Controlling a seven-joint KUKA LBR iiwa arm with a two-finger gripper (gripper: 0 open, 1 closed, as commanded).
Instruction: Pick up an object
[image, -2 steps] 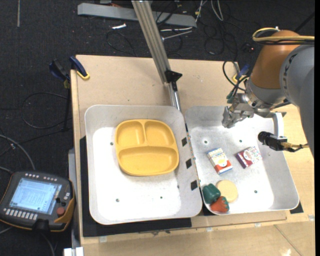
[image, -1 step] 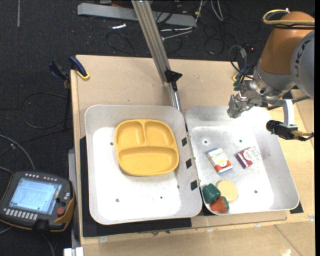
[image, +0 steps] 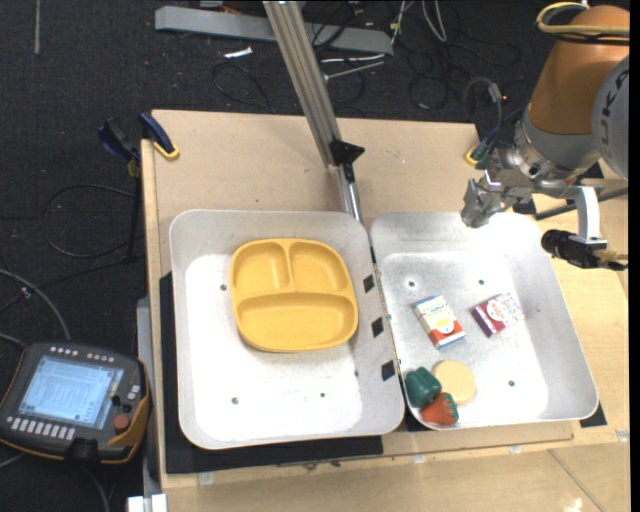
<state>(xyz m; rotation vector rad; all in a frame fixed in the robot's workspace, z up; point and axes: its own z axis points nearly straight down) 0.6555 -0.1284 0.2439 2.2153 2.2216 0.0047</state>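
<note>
Toward the upper right of the frame, the gripper (image: 478, 213) is hanging over the far rim of the right bin (image: 560, 395), and nothing is sitting in its grasp; whether it is released or clenched I cannot tell from this slant. Candidate objects are lying well below it in the frame, in the same bin: a small orange-and-white box (image: 438, 320) near the middle, a purple-and-white packet (image: 497, 314) just to its right and apart from it, and a cluster at the bin's lower left corner where a green toy (image: 421, 383), a red piece (image: 440, 409) and a pale disc (image: 455, 379) are touching one another. The yellow divided plate (image: 294, 294) is resting in the left bin (image: 200, 415). For a clean pick, the arm is probably better off going for the box or the packet, since each is lying alone on flat floor, while the crowded corner against the wall is risking a glancing or double grab. Coming straight down, centred, and closing across the narrow side is looking like the soundest approach.
</note>
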